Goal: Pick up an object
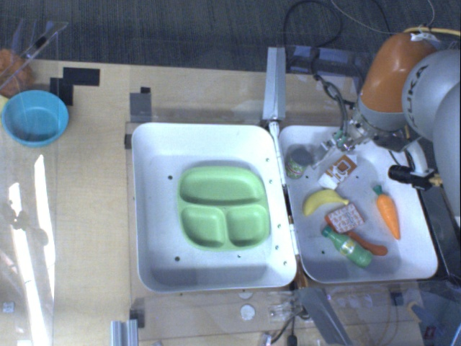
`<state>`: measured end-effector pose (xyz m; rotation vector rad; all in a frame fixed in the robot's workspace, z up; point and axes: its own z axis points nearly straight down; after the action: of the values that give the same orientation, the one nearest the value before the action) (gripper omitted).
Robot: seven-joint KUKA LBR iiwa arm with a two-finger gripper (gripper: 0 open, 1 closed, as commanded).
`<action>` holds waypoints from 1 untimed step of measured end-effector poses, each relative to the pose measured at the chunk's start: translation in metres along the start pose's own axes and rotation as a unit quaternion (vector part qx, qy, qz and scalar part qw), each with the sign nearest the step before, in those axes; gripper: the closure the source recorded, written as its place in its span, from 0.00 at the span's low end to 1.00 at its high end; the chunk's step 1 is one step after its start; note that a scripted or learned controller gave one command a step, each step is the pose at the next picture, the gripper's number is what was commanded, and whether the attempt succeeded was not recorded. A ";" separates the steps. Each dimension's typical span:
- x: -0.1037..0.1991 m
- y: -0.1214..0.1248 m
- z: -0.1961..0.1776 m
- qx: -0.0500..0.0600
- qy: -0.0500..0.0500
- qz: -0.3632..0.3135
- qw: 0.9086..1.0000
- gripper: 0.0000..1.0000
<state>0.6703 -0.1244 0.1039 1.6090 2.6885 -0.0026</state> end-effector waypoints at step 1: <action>0.000 0.000 0.000 0.000 0.000 0.000 1.000 0.00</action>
<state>0.6703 -0.1244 0.1039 1.6090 2.6884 -0.0026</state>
